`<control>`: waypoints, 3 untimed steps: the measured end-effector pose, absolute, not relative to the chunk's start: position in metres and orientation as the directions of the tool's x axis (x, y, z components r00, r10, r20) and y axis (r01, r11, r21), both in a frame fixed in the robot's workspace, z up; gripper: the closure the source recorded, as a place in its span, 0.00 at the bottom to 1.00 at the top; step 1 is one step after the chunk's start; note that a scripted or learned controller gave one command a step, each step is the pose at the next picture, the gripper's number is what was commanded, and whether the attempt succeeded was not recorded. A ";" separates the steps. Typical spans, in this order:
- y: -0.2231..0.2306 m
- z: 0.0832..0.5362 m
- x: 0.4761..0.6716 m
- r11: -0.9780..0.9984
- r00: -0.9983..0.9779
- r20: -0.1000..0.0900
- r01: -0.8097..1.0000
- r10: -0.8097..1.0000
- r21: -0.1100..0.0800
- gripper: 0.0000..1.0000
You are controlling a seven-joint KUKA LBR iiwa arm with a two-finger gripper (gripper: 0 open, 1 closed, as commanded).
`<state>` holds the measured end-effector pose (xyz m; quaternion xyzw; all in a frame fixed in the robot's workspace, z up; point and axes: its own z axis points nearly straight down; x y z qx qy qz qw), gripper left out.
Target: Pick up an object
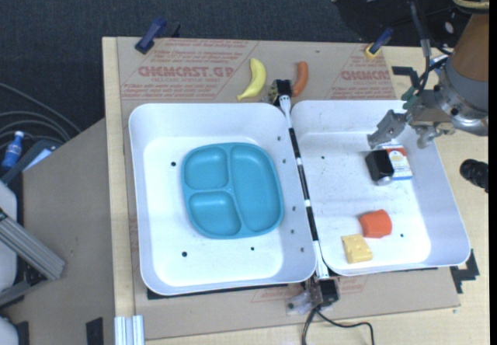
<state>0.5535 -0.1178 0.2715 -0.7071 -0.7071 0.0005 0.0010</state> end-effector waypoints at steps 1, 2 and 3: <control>-0.122 0.100 0.568 0.003 -0.003 0.001 1.000 1.000 0.013 0.00; -0.149 0.094 0.621 0.005 -0.005 -0.002 1.000 1.000 0.021 0.00; -0.168 0.085 0.565 -0.001 0.001 0.001 1.000 1.000 -0.002 0.00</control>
